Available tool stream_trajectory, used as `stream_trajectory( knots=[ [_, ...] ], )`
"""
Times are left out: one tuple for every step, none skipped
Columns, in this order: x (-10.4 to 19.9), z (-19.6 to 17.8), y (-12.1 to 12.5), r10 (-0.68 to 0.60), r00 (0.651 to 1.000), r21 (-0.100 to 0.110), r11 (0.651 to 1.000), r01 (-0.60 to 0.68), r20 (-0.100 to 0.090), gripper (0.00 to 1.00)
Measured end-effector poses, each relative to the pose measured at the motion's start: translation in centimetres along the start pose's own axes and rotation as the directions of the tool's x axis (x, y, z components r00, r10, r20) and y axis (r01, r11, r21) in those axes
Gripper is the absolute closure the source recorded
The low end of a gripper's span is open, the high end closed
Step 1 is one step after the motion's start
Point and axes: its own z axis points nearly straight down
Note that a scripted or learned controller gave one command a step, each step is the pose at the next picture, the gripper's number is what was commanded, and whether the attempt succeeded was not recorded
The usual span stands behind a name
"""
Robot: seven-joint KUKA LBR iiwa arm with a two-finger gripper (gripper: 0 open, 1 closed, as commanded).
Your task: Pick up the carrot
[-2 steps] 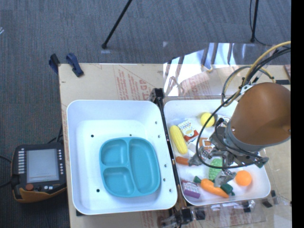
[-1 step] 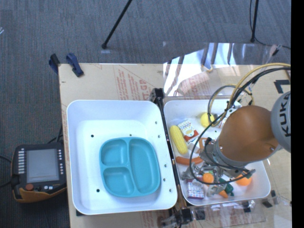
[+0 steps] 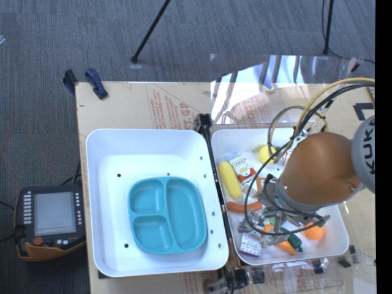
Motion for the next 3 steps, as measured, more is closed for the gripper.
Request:
stream_trajectory(
  knots=[
    [-3.8, -9.2, 3.6, 0.226, 0.974, 0.007, 0.974, -0.226, 0.001, 1.0],
    [-6.2, -9.0, 2.7, 0.526, 0.85, 0.004, 0.85, -0.526, -0.001, 1.0],
    [-14.2, -9.0, 4.2, 0.535, 0.845, 0.004, 0.845, -0.535, 0.0, 1.0]
  ],
)
